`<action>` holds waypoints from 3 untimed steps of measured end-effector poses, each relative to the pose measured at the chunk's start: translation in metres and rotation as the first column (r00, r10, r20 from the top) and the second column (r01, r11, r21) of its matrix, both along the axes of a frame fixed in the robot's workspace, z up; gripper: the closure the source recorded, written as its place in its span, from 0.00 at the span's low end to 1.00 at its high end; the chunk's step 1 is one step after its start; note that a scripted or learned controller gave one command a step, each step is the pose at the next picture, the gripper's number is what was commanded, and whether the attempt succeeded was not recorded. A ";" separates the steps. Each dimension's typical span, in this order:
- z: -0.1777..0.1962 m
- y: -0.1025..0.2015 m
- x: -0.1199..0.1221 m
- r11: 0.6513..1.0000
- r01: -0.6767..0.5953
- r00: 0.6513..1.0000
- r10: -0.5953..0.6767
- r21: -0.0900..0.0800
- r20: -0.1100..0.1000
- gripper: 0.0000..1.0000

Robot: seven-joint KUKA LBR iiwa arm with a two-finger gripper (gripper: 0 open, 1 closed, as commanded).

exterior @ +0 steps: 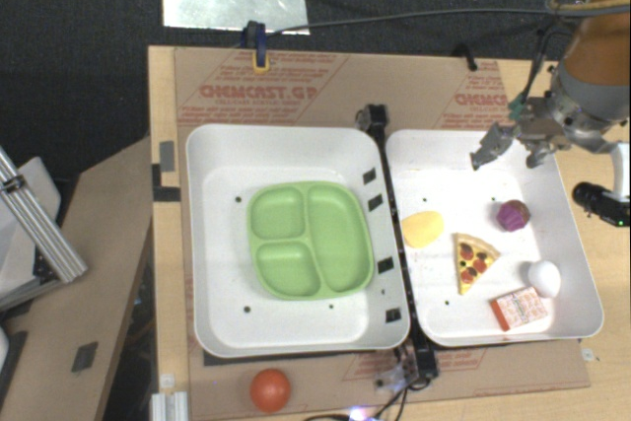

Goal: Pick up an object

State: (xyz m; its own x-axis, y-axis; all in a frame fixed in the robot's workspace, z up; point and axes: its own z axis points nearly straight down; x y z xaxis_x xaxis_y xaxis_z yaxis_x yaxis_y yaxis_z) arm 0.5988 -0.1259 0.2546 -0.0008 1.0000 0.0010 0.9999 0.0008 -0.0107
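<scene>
— brown bench [296, 79] under both bins, right? what's closest to us?

— an orange ball [269, 388] on the bare board in front of the left bin [212, 212], outside either bin, so i'd guess it isn't meant for picking. then the left bin itself, with a green divided tray [308, 240] lying flat in its middle, compartments bare.

— and the pickable stuff?

— all in the right bin [582, 311]. nearest, a small red-and-white carton [520, 309] by the front corner, a white egg [543, 278] just beside it, a pizza slice [474, 260], then a yellow lemon-like piece [423, 228] near the divider, and a purple piece [512, 214] further back.

— they're spread out?

— mostly; the egg and carton are nearly touching, which could crowd a grasp. the purple one sits apart, easier i'd think.

— where's the gripper?

— gripper [513, 143] hangs over the far end of the right bin, fingers spread apart, nothing between them. the purple piece lies nearest to it. a cable [414, 17] crosses behind, clear of the bin.
</scene>
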 end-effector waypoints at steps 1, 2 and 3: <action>0.008 0.000 0.002 1.000 -0.002 1.000 0.002 -0.001 0.012 0.00; -0.034 0.004 0.000 1.000 -0.001 1.000 0.001 -0.002 0.012 0.00; -0.087 -0.006 0.000 1.000 0.000 1.000 0.000 -0.001 0.010 0.00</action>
